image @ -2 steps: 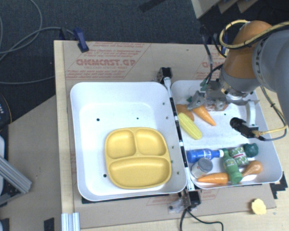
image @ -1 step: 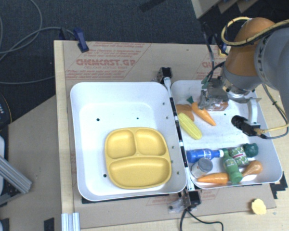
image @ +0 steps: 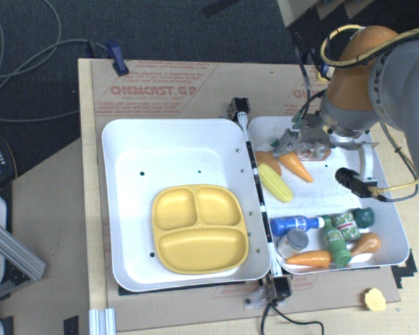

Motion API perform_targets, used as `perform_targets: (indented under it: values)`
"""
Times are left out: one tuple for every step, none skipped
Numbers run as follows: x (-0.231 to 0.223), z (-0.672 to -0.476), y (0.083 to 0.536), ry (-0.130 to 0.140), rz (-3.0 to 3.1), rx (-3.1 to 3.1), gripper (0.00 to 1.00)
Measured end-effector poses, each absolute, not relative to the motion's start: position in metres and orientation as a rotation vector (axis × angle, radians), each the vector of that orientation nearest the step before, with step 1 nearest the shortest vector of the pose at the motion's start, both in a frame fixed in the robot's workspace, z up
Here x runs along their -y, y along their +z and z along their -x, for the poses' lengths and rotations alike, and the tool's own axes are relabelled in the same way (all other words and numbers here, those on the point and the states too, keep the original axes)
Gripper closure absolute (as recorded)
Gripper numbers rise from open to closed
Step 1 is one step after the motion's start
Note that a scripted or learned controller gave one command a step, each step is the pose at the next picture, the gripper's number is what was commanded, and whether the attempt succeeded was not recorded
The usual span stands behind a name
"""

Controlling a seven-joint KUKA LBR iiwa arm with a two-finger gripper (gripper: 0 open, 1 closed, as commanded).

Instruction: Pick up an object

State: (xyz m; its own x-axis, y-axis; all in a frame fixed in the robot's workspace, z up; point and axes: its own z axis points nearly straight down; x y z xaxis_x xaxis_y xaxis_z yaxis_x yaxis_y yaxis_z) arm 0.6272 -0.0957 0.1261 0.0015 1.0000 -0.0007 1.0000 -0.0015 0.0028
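My gripper (image: 302, 144) hangs low over the far part of the right bin (image: 391, 218), with the orange-banded wrist (image: 356, 72) above it. Just below and in front of it lies an orange carrot (image: 297, 167), which it seems to touch at the upper end. A second orange piece (image: 268, 160) lies beside the carrot, against the bin's left wall. A yellow corn cob (image: 274, 183) lies just in front of those.
At the right bin's front sit a blue bottle (image: 297, 223), a small can (image: 292, 241), a green bottle (image: 339, 234) and two more carrots (image: 309, 259) (image: 366, 243). The left bin (image: 126, 152) holds a yellow divided plate (image: 199, 229). A yellow scrap (image: 374, 299) lies on the bench.
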Motion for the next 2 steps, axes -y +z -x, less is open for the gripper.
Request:
perform_targets:
  values:
    - [0.121, -0.633, 0.082, -0.006, -2.227, -2.222, 0.00]
    - [0.119, -0.635, 0.095, 0.000, -2.222, -2.220, 1.00]
